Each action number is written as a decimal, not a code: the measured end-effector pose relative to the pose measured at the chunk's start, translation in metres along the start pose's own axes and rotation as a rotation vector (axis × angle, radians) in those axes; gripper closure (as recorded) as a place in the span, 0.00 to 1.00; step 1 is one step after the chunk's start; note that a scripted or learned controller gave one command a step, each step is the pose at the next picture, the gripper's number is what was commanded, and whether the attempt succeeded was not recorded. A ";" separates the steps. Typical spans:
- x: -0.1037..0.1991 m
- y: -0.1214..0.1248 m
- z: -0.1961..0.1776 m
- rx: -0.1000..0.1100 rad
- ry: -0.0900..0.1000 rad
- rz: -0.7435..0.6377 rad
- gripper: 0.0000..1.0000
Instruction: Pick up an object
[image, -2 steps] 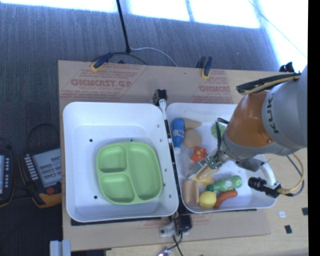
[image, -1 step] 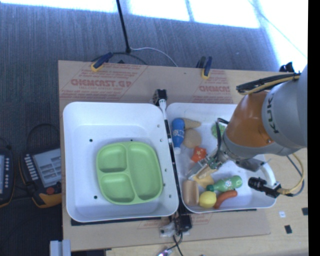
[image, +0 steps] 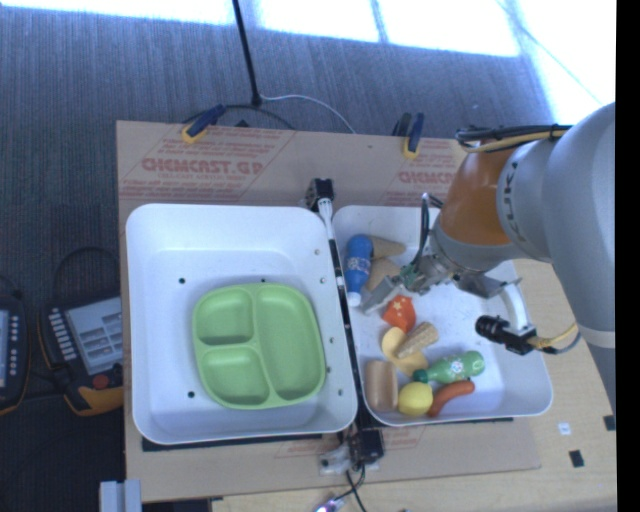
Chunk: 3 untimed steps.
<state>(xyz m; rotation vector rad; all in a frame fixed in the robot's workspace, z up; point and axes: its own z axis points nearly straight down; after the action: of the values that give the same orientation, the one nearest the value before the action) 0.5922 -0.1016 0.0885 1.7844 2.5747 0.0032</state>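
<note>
Step now: you are at the reach-down part of picking up an object. The gripper (image: 395, 285) is low in the right bin (image: 520, 400), near its 10 o'clock side.

Gripper: its two grey fingers (image: 378, 295) look spread apart, and nothing sits between them (so you hold nothing yet).

Closest toy: the small red and orange toy (image: 399, 312) lies just past the fingertips, at about 5 o'clock from them. It looks like the one to grab.

Other toys near: the blue bottle (image: 358, 262) is at 10 o'clock from the gripper, just beside it. A yellow corn toy (image: 413, 338) sits below the red one. A green cucumber toy (image: 452, 366), a lemon (image: 415, 399), a red chili toy (image: 452, 393) and a tan bread roll (image: 380, 382) crowd the bin's 6 o'clock edge.

Left bin: the left bin (image: 160, 240) has a green plate (image: 258, 343) with three parts in it, well apart from the arm.

Next move: I think you need to slide the fingers so the red toy sits between them, go down a bit more, then squeeze and lift.

Watch out: the toys are packed close (the corn may get bumped or pinched too).
</note>
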 end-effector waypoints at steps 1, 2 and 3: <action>-0.002 0.001 -0.012 -0.006 -0.007 0.000 1.00; -0.002 0.001 -0.012 -0.006 -0.007 0.000 0.00; 0.011 -0.034 -0.001 -0.007 -0.009 -0.397 0.00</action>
<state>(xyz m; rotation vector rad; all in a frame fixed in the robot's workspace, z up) 0.5568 -0.1030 0.0895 1.2374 2.8655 0.0020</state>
